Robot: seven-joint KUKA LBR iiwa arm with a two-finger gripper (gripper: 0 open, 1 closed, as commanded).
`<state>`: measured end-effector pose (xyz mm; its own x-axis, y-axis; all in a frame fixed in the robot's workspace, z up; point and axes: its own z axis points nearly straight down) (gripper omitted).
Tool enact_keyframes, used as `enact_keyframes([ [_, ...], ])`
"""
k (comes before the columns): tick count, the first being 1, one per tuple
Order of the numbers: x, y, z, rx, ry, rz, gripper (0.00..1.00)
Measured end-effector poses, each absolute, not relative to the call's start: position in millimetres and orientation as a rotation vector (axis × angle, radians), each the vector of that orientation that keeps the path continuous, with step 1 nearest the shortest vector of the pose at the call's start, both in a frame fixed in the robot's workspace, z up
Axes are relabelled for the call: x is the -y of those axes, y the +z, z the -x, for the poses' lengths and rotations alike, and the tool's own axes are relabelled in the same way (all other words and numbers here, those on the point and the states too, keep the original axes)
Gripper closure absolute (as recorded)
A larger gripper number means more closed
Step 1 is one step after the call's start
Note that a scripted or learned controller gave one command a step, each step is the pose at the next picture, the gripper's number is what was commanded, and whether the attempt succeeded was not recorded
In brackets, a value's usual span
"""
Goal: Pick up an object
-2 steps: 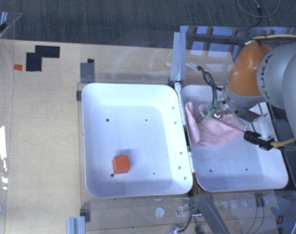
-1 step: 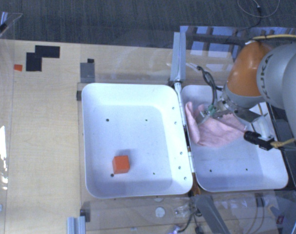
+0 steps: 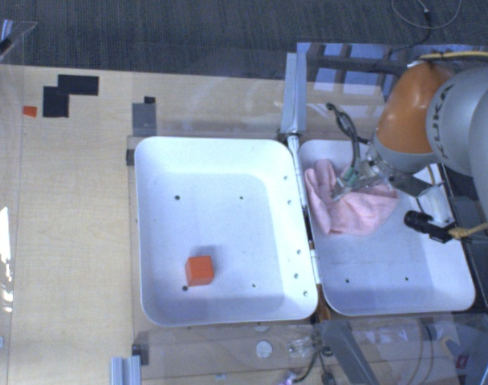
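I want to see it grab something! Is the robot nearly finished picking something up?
Not finished. Done so far: the hand has reached down to the crumpled pink cloth in the right white bin. Whether it grips the cloth, I cannot tell. Lifting is left. The small orange block lies untouched in the left white bin.

The wooden bench (image 3: pixel 67 231) carries two white bins, the left bin (image 3: pixel 228 175) beside the right bin (image 3: pixel 404 287), touching.
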<state>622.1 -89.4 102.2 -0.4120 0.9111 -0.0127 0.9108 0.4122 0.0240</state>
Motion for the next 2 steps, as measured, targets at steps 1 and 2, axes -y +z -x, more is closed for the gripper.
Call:
enact_keyframes([
  [1, 107.7, 92.4, -601.7, -2.716, 0.016, -1.538, 1.0],
  [2, 43.8, 232.7, -669.9, -2.412, 0.006, -2.002, 1.0],
])
